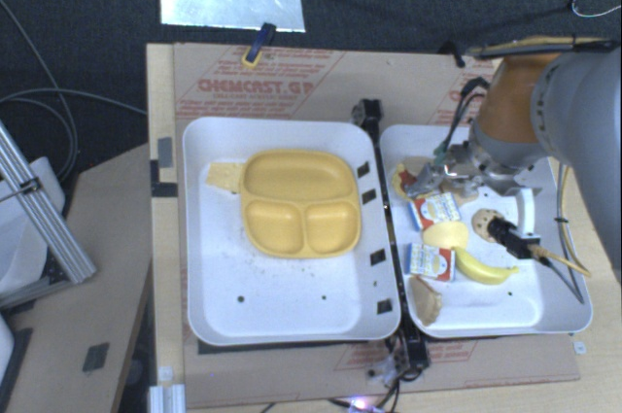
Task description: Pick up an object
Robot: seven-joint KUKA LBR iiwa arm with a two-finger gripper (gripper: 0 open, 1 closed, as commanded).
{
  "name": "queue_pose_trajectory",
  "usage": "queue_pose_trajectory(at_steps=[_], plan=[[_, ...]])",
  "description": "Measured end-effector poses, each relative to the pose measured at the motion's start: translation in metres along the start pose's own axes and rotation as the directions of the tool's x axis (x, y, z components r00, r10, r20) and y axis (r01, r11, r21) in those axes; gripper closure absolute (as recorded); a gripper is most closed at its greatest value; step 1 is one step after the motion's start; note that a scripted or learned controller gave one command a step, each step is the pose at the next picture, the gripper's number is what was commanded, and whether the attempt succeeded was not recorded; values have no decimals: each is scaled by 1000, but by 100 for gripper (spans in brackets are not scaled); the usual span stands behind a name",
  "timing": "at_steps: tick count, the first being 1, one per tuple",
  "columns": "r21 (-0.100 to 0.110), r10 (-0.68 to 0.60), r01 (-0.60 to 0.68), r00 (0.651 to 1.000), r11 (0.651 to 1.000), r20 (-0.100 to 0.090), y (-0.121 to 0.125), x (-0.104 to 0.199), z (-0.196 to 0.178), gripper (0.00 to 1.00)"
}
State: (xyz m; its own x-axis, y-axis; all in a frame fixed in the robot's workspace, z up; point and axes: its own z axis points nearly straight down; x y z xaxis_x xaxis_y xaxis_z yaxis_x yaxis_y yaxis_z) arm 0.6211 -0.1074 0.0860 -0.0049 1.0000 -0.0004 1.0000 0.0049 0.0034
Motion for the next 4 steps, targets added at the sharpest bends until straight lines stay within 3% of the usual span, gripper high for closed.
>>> queue_pose_trajectory(at_steps=[1,2,3,4], plan=[[-5,-2,2,1000,1000,1,36,23,-2,0],[-16,-2,2,1000,1000,2,38,22,-16,100],[-13,-2,2,1000,1000,1,37,22,-15,0],[-10,3,-3,1000,1000,3,16,24,-2,0]])
